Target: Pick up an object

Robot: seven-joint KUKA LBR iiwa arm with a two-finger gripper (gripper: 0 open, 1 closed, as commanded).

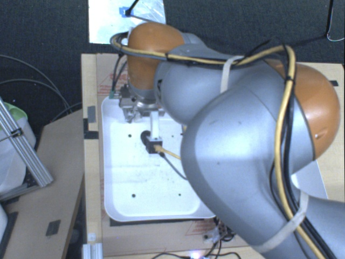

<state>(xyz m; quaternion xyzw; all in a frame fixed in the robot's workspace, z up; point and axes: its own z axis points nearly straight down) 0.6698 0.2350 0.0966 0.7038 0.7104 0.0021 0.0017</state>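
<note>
At the far corner of the left bin point(129, 198): the tool point(132, 112), pointing down, close over the white floor and near the rim. Cannot tell if apart or together, being seen from above and partly under the wrist. Cannot tell either whether touching the bin floor. Right above the tool, an orange band point(148, 50), then the grey arm point(242, 139), very large in the view, reaching in from the right and covering the right half of the counter point(91, 161). On the visible floor of the left bin, some small dark dots and fine specks. About the object to pick: cannot tell where, with so much of the counter hidden under the arm. On the left, beside the counter, a slanted aluminium bar point(24, 150) and something green point(16, 114) behind it. Beyond the counter, on the dark floor point(43, 26), a white sheet point(108, 15) with a small blue mark.
</note>
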